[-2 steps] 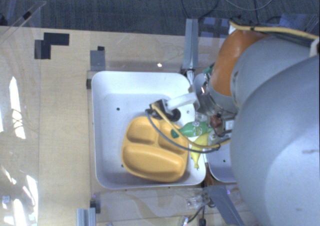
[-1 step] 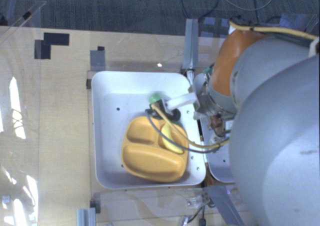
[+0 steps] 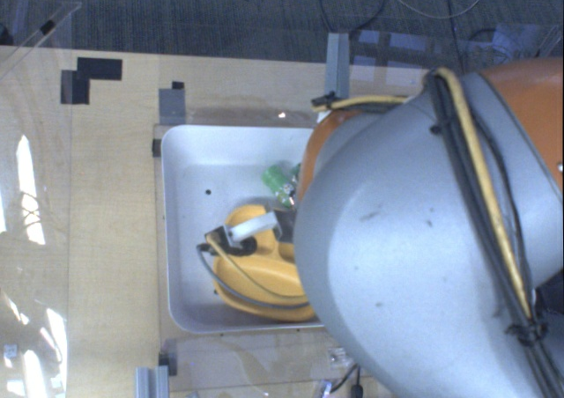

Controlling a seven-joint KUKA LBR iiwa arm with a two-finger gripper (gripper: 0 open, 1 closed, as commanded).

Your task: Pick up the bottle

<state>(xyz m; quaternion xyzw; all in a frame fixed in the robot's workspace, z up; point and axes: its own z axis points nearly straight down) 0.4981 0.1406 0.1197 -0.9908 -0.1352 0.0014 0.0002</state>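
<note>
Status: approach stage, pick not confirmed. The arm [image 3: 423, 238] reaches in from the right and covers the right part of the white bin [image 3: 189, 167], which sits on the worktop [image 3: 88, 211]. The gripper [image 3: 284, 211] is low at the bin's right side, at the arm's end, and is largely covered by the arm. Whether it is open or closed cannot be told, and nothing can be confirmed in its hold.

Contents of the bin, 2 items:
1. A green, see-through item, taken here as the bottle [image 3: 278, 179], lies in the upper right part of the bin, just beside the gripper. Its right end is hidden under the arm. The identification is a judgement, since little of the item shows.
2. A yellow rounded object [image 3: 256, 280] lies in the lower part of the bin, near the front wall and apart from the bottle.

Done: the arm is positioned inside the bin, close to the bottle.
Left: a confirmed grasp on the bottle and a lift clear of the bin. The bottle appears to rest on the bin floor, so the task is judged to be at an early stage
</note>
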